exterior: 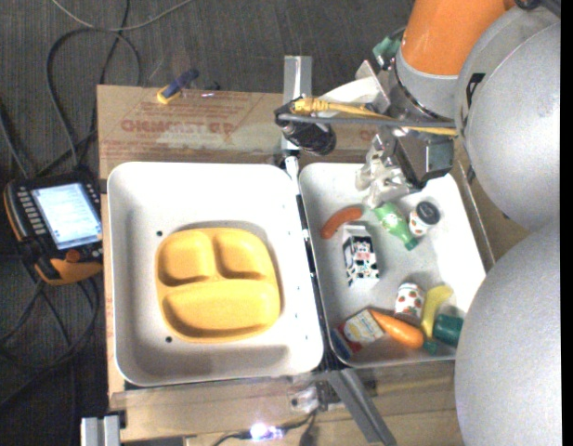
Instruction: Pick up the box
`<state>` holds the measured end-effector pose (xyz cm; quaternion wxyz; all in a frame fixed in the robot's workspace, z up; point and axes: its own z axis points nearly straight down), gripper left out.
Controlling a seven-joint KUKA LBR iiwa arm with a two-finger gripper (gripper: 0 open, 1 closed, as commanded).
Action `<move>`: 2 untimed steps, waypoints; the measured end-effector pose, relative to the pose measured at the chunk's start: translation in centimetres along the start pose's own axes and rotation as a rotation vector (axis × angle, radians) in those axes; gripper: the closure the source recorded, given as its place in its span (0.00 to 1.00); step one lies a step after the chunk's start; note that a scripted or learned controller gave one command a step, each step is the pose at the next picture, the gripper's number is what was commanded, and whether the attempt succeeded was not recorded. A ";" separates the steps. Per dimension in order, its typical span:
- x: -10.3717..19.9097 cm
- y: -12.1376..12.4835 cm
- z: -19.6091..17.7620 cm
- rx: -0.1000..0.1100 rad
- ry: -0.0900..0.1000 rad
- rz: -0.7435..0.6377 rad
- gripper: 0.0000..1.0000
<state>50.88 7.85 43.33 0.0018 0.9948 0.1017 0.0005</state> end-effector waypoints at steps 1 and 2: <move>0.1 -0.1 -0.8 -0.004 -0.001 -0.002 1.00; -1.4 5.8 6.5 0.000 -0.005 0.004 1.00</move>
